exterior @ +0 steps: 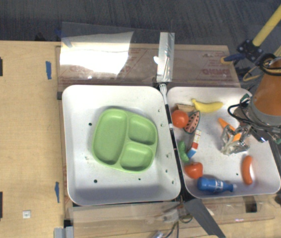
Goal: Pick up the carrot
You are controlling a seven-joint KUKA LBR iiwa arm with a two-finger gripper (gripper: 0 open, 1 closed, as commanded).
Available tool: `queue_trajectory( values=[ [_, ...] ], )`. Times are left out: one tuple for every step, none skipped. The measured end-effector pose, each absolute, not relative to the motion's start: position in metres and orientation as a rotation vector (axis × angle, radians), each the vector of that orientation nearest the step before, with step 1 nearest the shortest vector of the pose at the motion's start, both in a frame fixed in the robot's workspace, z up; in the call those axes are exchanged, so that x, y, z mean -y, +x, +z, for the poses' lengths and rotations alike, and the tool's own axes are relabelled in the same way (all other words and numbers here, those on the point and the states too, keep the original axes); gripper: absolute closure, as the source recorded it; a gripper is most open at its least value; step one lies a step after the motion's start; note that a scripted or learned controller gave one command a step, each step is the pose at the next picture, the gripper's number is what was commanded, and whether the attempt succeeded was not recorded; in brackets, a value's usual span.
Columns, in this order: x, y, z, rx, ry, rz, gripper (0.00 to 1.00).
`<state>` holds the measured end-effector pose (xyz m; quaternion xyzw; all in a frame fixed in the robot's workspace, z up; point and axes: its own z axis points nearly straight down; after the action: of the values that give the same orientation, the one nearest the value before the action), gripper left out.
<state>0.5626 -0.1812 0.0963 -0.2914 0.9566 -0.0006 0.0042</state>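
Observation:
The carrot (224,124) is a small orange piece lying in the right bin (267,182), a little above its middle. Its lower right end runs under my gripper (233,142), which hangs straight over it from the grey arm with the orange band (274,95) at the right. A bit of orange shows amid the gripper's metal parts. The gripper's body hides how it stands on the carrot.
The right bin also holds a banana (207,104), two red tomatoes (180,118) (193,170), a melon slice (193,121), a blue bottle (215,184) and a red sausage (247,170). A green divided plate (125,139) lies in the left bin (76,133).

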Motion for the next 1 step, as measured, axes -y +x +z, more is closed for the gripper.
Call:
queue_trajectory(
  values=[
    [0.1128,0.5118,0.0916,-2.786,-1.426,-0.010,1.00]
  ],
)
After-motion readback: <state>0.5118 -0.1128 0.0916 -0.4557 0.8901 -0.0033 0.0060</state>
